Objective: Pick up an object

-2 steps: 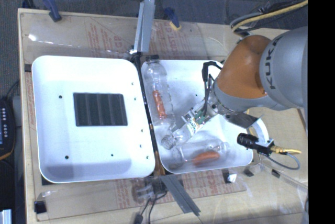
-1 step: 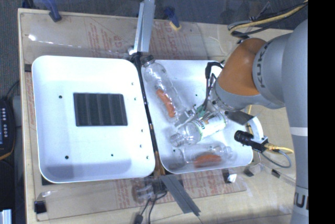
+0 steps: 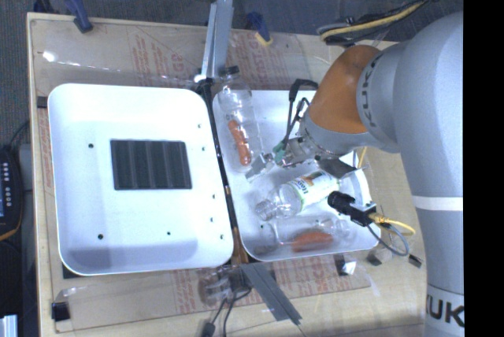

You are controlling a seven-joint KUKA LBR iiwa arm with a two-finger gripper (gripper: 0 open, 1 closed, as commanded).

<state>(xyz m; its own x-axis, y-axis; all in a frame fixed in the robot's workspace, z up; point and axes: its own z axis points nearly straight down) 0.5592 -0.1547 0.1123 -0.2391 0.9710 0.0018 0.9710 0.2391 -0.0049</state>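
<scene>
The right bin [image 3: 250,245] holds three clear plastic bottles. One with an orange piece inside [image 3: 236,132] lies along the bin's left wall. A second, with a green and white label [image 3: 298,196], lies in the middle. The third, also with an orange piece inside [image 3: 311,236], rests by the front wall. My gripper [image 3: 272,158] hangs low over the bin's middle, between the first bottle and the labelled one, just above the labelled bottle's far end. The wrist with its orange band [image 3: 342,103] covers the bin's right part.
The left bin [image 3: 79,241] has a dark slotted grate [image 3: 150,164] in its floor. A metal divider post [image 3: 216,32] stands between the bins at the back. Yellow and black cables [image 3: 386,16] run behind the arm, with more at the right bin's front right corner [image 3: 390,229].
</scene>
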